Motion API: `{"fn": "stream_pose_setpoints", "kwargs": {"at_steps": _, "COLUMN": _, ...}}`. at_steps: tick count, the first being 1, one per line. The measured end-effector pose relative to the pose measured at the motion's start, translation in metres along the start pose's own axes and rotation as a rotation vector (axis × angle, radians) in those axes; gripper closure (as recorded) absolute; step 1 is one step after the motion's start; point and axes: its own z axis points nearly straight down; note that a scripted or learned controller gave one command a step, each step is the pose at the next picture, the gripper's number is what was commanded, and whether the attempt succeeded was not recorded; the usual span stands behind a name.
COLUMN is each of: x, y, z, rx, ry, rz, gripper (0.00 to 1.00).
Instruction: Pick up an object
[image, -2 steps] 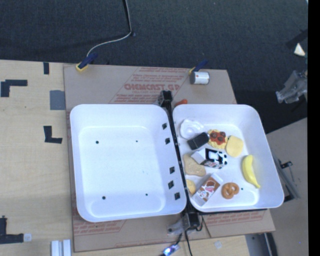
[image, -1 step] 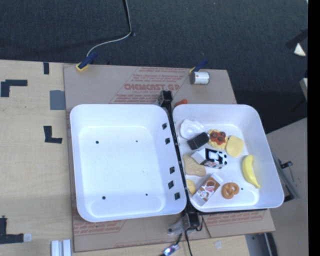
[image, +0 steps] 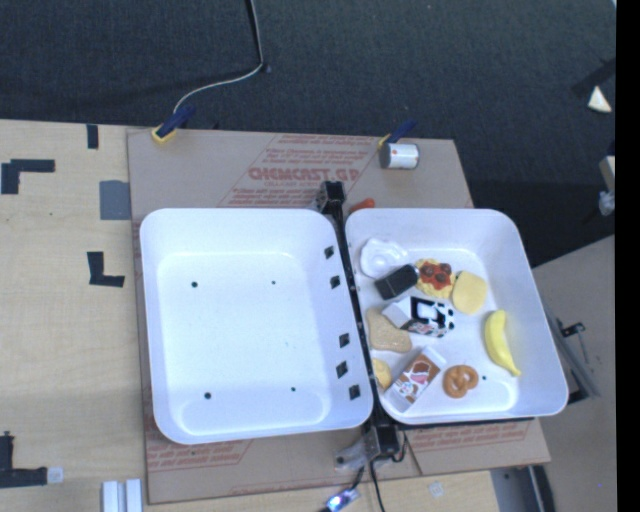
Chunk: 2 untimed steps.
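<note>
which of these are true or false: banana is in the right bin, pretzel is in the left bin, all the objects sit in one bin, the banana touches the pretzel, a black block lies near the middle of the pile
1. The banana is in the right bin. True.
2. The pretzel is in the left bin. False: it lies in the right bin, near its front edge.
3. All the objects sit in one bin. True: they all lie in the right bin, beside the left bin.
4. The banana touches the pretzel. False: bare white bin floor shows between them.
5. A black block lies near the middle of the pile. False: it lies toward the pile's upper left, next to a white object.
</note>
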Motion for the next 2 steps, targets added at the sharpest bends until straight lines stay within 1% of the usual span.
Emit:
{"fn": "stream_pose_setpoints", "kwargs": {"at_steps": 1, "x": 0.043, "y": -0.023, "z": 0.130, "rx": 0.016, "ry": 0.008, "rz": -0.001, "gripper": 0.00}}
{"fn": "stream_pose_setpoints", "kwargs": {"at_steps": 2, "x": -0.007, "y": -0.025, "z": -0.025, "rx": -0.017, "ry": -0.008, "rz": 0.003, "gripper": 0.00}}
